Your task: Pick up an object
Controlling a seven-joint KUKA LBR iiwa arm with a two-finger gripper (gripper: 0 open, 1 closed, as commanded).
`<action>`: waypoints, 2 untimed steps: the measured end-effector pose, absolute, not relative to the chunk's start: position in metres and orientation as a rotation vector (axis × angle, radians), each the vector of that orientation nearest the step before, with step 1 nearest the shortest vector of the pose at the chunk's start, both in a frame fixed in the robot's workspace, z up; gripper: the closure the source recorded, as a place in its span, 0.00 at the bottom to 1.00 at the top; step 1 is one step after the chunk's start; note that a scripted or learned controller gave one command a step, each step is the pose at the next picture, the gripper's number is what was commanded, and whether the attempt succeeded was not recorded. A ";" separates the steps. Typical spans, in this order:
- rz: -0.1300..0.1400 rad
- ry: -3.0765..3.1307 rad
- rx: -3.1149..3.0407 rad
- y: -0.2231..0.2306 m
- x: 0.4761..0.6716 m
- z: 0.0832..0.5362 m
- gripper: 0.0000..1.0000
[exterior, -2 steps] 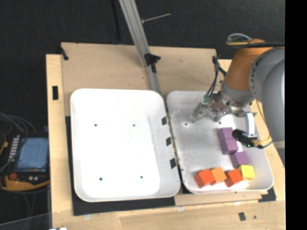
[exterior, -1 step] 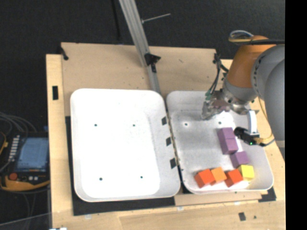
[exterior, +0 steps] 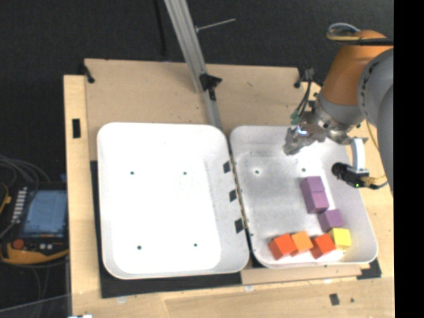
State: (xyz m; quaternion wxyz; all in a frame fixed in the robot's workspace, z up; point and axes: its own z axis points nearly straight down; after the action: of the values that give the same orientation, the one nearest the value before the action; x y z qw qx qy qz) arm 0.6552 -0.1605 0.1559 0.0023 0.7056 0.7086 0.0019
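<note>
Gripper (exterior: 293,142): above the right white bin's (exterior: 265,197) far end, well apart from the blocks.
Long purple block (exterior: 314,194): mid-bin, long axis running near-to-far, slightly slanted.
Orange, yellow blocks (exterior: 308,244): clustered along the near wall.

Smooth white plastic bins (exterior: 162,138), matt wooden bench (exterior: 146,85)

We are finding no readable text, label, brand, number or sign anywhere here. We are looking at a small blue screen (exterior: 45,212) on the device left of the bench, but whatever it is displaying is too blurred for us to make out.
</note>
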 end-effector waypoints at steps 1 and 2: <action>0.008 2.221 2.212 -0.162 0.667 0.213 1.00; 0.005 2.228 2.210 -0.163 0.668 0.231 1.00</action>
State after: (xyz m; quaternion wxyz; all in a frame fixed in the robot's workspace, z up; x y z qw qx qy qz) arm 0.6680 -0.1630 0.2312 0.0016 0.7042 0.7100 0.0015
